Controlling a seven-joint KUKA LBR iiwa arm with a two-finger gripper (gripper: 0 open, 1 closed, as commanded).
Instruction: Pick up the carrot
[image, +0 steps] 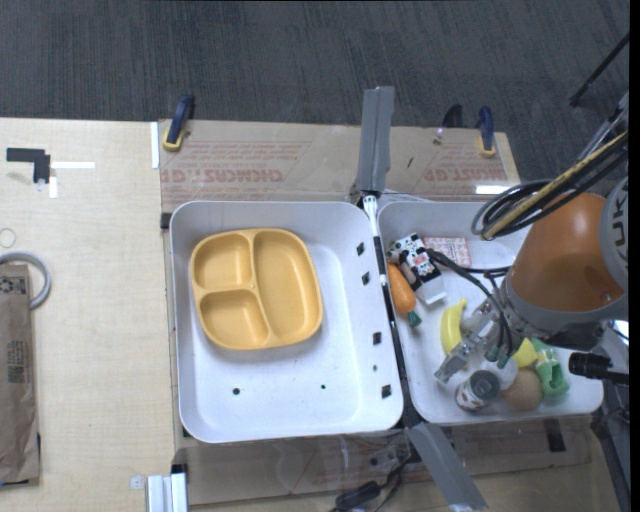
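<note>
The carrot (401, 290) lies in the right bin (430, 408) against its left wall, up and to the left of the fingers (462, 358), long axis running near-to-far; whether the fingers are parted or closed cannot be told, nothing visibly held.

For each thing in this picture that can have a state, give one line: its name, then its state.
Carrot: lying in the right bin by its left wall, not held.
Banana: lying in the right bin, free.
Yellow plate: upright in the left bin, compartments bare.
Tool: low over the right bin, beside the banana.
</note>
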